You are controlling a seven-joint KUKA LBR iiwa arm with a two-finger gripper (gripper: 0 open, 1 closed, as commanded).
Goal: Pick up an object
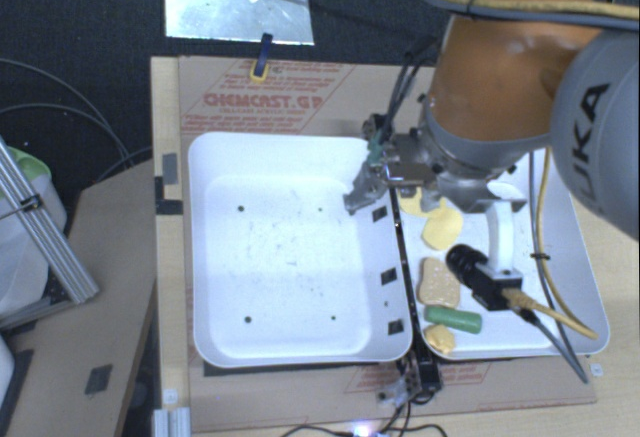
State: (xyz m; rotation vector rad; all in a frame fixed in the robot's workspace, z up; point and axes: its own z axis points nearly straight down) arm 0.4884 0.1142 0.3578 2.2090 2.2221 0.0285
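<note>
Now hanging the gripper point(368, 183) over the right rim of the left bin point(270, 265), toward its far corner, just beside the seam with the right bin point(575, 265). Not managing to tell whether spread or pressed together, the tip being too dark and blurred, and not making out anything pinched there. Reaching in from the right with the arm point(500, 55), looming over the far half of the right bin. Moving outward and toward the near side, finding the candidates in the right bin, strung along its left wall: a pale yellow piece point(443, 227) nearest the gripper, then a tan block point(438, 281), then a green roll point(455, 318), then a second yellow piece point(440, 339) by the near corner, touching the roll or very nearly so. Judging the tan block the likeliest pick: looking porous like sponge or foam, so probably light, soft, yielding a little under a squeeze and not slippery. Favouring a hold across its narrow width, at mid-length. Expecting the green roll to be stiffer, smooth and prone to rolling away, so closing across its middle. Reckoning both yellow pieces thin and flat, hard to get under. Minding the left wall, lying close to all four and leaving little room on that side. Not yet lifting anything.
</note>
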